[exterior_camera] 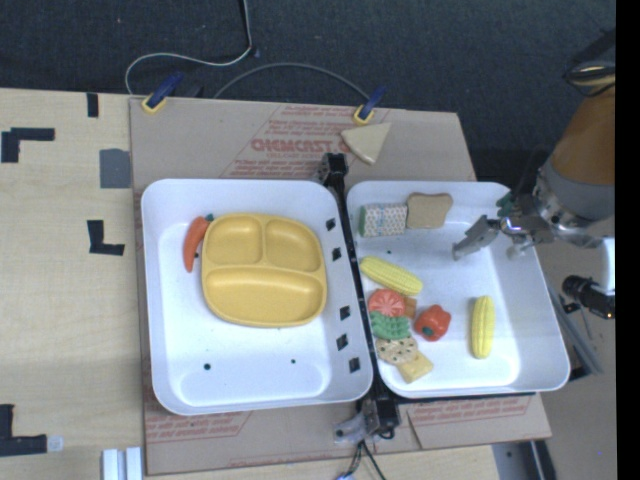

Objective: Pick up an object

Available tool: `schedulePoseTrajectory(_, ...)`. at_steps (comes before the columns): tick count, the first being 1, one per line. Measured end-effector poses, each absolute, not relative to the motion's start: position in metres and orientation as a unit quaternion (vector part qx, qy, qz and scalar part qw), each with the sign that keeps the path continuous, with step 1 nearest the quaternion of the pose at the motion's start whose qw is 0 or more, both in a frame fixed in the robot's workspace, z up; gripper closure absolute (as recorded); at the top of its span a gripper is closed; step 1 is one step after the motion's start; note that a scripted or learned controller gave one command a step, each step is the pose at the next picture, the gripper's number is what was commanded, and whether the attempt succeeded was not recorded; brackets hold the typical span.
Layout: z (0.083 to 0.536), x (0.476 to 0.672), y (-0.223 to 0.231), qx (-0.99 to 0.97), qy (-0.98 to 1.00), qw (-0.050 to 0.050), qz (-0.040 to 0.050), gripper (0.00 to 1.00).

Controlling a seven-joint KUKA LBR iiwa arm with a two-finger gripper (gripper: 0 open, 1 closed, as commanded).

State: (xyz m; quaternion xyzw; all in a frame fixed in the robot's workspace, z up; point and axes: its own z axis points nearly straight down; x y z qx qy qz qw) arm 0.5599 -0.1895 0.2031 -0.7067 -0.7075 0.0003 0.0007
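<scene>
Tool [487,234] open, empty, near right bin [530,298] far edge; risks closing on nothing, well apart from corn cob [482,326].

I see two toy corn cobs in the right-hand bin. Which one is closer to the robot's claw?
The upright cob near the bin's right side, below the gripper. The other cob lies slanted near the divider, farther left.

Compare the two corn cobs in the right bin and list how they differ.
Pose: the corn near the divider lies slanted across the bin, while the corn by the right side lies nearly straight up and down in the picture.
Neighbours: the first lies right above the cluster of toy foods; the second lies alone on bare white floor.
Shared: both are yellow, elongated and lie flat in the right bin.
</scene>
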Motion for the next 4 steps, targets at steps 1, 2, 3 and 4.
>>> schedulePoseTrajectory(1,0.086,0.507,-0.212,-0.708,-0.706,0.005,0.003,0.0)
schedulePoseTrajectory(2,0.102,0.511,-0.21,-0.707,-0.707,0.001,0.0001,1.0)
schedulePoseTrajectory(3,0.085,0.556,-0.094,-0.703,-0.711,-0.002,-0.001,1.0)
schedulePoseTrajectory(4,0.221,0.553,-0.048,-0.705,-0.71,-0.003,-0.0042,1.0)
